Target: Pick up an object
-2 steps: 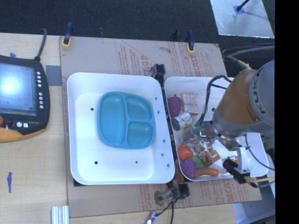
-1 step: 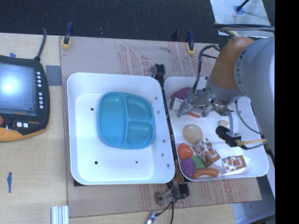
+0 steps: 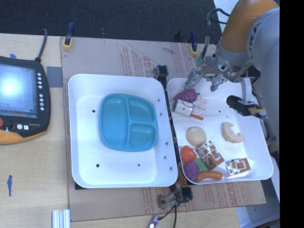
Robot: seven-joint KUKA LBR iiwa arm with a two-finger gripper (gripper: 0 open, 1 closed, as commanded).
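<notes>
Up near the right bin's far edge, hand with fingers spread apart, gripping nothing, just above purple grapes in that bin's far-left corner. Croissant mid-bin toward the right edge; blue divided plate centered in the left bin.

Both bins look like smooth white plastic, the left bin a bit glossy. The blue divided plate is matt plastic. Bench top reads as pale wood laminate, with a brown cardboard sheet under the bins. At 3 o'clock, the arm has a glossy orange and grey shell.
</notes>
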